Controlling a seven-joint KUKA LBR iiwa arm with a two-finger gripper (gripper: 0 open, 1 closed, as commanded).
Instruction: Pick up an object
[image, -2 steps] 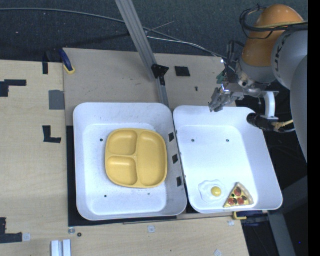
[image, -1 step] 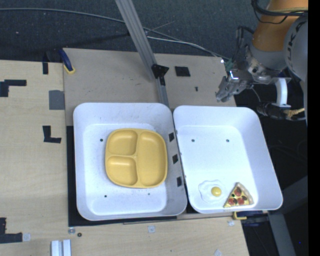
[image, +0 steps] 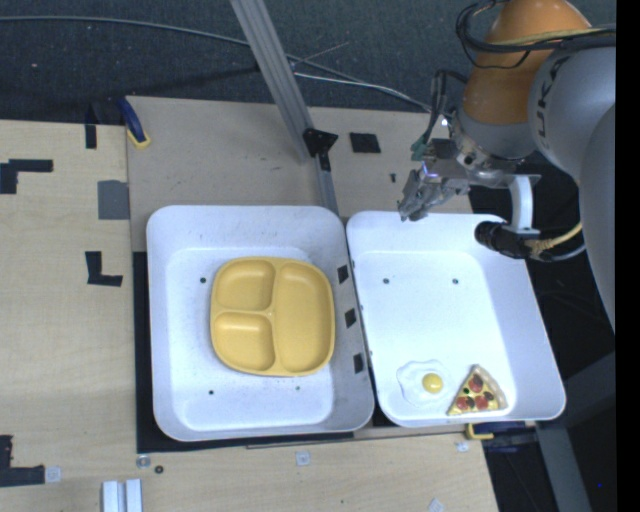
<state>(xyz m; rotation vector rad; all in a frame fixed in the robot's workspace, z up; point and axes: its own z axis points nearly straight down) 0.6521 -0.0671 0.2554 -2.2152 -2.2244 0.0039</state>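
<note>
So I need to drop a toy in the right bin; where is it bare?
The right bin is bare from its far rim down to the fried egg and pizza slice, which crowd its near edge.

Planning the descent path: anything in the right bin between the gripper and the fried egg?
No. In the camera view, the gripper sits over the right bin's far rim, the fried egg near its front edge; between them is bare white floor.

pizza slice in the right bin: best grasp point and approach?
Judgement only: the pizza slice lies flat by the near rim of the right bin, the fried egg on its left. Descend from above and pinch across the narrow tip, away from the rim.
</note>
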